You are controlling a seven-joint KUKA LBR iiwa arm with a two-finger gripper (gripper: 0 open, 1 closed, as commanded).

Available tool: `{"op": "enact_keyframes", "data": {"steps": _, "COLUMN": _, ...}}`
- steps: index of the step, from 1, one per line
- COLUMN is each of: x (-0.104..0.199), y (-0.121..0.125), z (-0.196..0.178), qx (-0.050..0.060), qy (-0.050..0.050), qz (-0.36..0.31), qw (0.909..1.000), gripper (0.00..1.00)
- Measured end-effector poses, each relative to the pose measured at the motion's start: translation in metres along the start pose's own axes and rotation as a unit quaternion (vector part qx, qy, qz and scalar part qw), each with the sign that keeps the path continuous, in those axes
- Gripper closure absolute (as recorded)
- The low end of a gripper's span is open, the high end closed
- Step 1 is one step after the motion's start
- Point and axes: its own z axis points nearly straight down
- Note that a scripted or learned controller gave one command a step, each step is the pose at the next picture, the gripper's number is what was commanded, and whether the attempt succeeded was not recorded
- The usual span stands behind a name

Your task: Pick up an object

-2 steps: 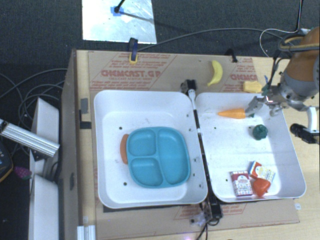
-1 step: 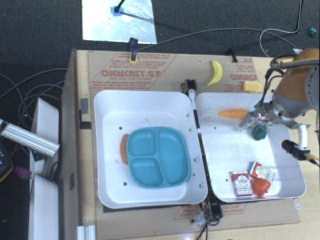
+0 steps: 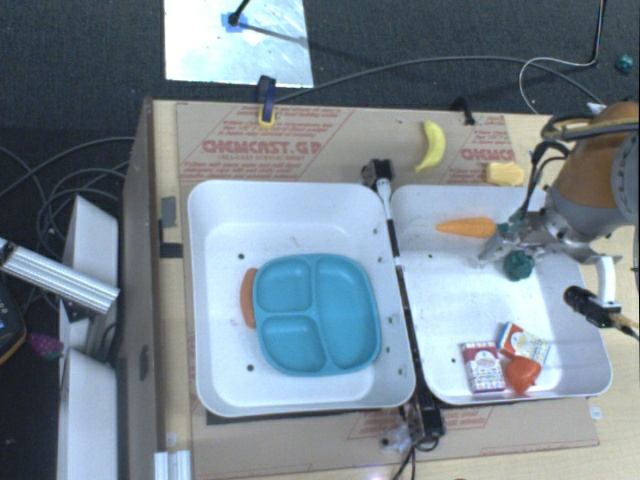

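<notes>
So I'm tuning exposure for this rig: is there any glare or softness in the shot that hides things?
Camera view: strong glare on the silver sheet on the floor; both white bins read bright but keep their edges; the gripper area by the carrot is soft, fine detail lost; the small packets are too blurred to read.

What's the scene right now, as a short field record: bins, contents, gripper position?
left bin: blue divided plate, orange sausage-shaped piece touching its left edge
right bin: carrot, dark green object, two small red-and-white cartons, red-orange piece
outside bins, on bench: banana, yellow block
gripper: over right bin's upper part, directly above the dark green object; grasp not confirmable
</notes>
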Motion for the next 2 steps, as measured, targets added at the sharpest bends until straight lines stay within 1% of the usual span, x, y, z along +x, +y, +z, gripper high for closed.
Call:
{"op": "enact_keyframes", "data": {"steps": 1, "x": 0.000, "y": 0.001, "z": -0.011, "qx": -0.002, "qy": 0.000, "qz": 0.000, "qw": 1.0000, "gripper": 1.00}}
{"op": "enact_keyframes", "data": {"steps": 2, "x": 0.086, "y": 0.000, "z": -0.150, "qx": -0.002, "qy": 0.000, "qz": -0.002, "qw": 1.0000, "gripper": 1.00}}
